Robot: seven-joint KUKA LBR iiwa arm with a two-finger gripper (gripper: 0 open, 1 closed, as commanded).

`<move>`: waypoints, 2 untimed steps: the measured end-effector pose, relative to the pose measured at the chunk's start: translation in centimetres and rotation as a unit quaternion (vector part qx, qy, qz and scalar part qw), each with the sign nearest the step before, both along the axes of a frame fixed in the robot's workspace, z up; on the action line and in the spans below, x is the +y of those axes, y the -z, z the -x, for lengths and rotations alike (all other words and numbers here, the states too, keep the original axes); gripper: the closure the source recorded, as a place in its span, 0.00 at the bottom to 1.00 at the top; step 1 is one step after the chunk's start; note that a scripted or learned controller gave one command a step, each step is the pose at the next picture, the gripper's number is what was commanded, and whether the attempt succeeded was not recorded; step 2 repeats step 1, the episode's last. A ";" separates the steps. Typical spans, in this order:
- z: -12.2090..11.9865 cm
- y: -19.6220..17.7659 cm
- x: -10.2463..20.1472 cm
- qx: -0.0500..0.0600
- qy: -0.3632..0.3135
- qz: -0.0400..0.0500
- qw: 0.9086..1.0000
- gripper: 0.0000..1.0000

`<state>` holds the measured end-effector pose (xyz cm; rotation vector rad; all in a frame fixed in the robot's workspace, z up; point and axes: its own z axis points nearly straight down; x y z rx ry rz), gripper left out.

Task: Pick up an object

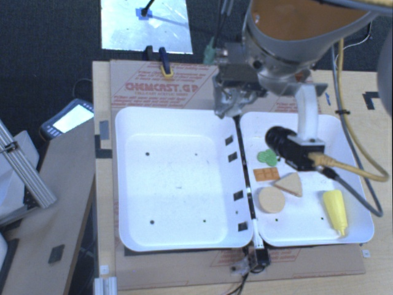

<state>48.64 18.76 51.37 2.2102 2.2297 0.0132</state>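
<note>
Arm (307, 17) reaches in from my right, gripper (228, 106) hanging over the bins' far edge. Can't tell its grip state from here. Yellow bottle (336, 211) lies in the right bin (353, 235).

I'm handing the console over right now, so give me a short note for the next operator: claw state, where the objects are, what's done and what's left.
Claw: hangs over the far end of the divider between the two bins; I cannot tell if it is open or shut, and nothing shows in it.
Objects: all in the right bin. Green piece, orange waffle square, tan wedge and round tan disc cluster near the divider; yellow bottle lies near the right wall.
Left bin: no objects seen in it.
Done: no pick visible.
Left: pick up one object.
</note>
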 end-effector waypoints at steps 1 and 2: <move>-3.0 -0.5 4.6 0.002 0.000 0.001 1.000 1.00; -3.0 -0.5 4.6 0.002 0.000 0.001 1.000 1.00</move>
